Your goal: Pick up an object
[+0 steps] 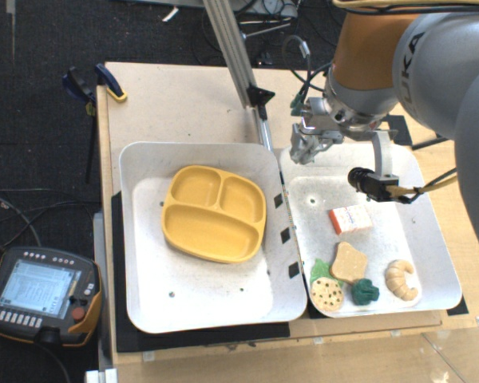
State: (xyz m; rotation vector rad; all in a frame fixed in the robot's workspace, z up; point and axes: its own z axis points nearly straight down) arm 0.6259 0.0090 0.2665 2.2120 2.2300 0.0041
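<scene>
tool (303, 152) above right white bin's (439, 238) far-left corner, grip state unclear | small white-and-orange carton (351, 219) mid-bin, apart | risk: descending here hits rim, misses carton

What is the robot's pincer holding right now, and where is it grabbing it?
Nothing is held. The pincer hangs over the top edge of the right bin, with nothing between its fingers. The toy food lies lower down in that bin.

Teach pendant (40, 294) on dark floor, blue clamp (92, 84) at bench corner, slanted metal pole (233, 46)
</scene>
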